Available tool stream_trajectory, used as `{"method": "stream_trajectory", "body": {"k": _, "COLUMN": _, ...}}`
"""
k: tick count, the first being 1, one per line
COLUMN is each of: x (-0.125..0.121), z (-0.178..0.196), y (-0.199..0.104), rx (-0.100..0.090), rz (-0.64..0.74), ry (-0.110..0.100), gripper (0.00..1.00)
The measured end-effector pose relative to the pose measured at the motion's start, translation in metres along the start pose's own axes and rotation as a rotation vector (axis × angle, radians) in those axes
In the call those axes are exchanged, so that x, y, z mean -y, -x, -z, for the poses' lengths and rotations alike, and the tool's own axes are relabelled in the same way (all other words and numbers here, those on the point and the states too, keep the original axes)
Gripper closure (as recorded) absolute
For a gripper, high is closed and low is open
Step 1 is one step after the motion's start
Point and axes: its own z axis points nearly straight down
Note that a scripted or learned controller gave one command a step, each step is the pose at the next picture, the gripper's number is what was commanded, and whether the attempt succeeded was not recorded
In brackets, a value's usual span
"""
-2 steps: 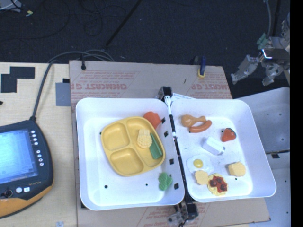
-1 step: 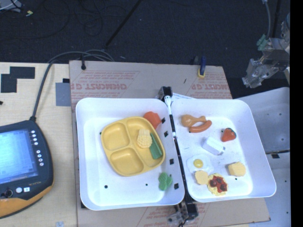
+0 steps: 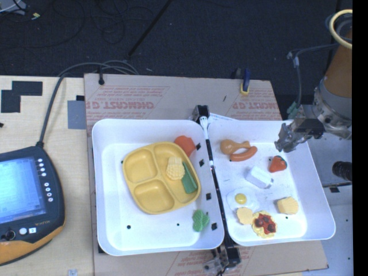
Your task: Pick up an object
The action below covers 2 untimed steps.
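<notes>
My gripper [image 3: 286,144] hangs over the right bin's [image 3: 322,211] far right part, just above a red strawberry [image 3: 278,164]. From this angle its fingers merge into one dark shape. Nothing shows between them. The right bin also holds an orange sausage piece [image 3: 237,149], a white block [image 3: 259,177], a fried egg [image 3: 240,199], a yellow bread chunk [image 3: 287,206], a small yellow round [image 3: 245,215] and a pizza slice [image 3: 264,224].
The left bin [image 3: 109,211] holds a yellow divided tray [image 3: 144,183] with a corn piece [image 3: 175,168] and a green vegetable [image 3: 189,177]. A red-orange item [image 3: 185,145] lies behind the tray, a green broccoli [image 3: 199,220] in front. A tablet controller [image 3: 26,194] sits far left.
</notes>
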Motion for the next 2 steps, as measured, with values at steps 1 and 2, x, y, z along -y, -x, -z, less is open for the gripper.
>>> {"method": "stream_trajectory", "body": {"k": 1, "x": 0.044, "z": 0.119, "y": -0.052, "rx": 0.003, "rz": 0.007, "ry": 0.025, "gripper": 1.0}}
{"method": "stream_trajectory", "body": {"k": 2, "x": 0.056, "z": 0.019, "y": -0.052, "rx": 0.003, "rz": 0.001, "ry": 0.004, "gripper": 1.0}}
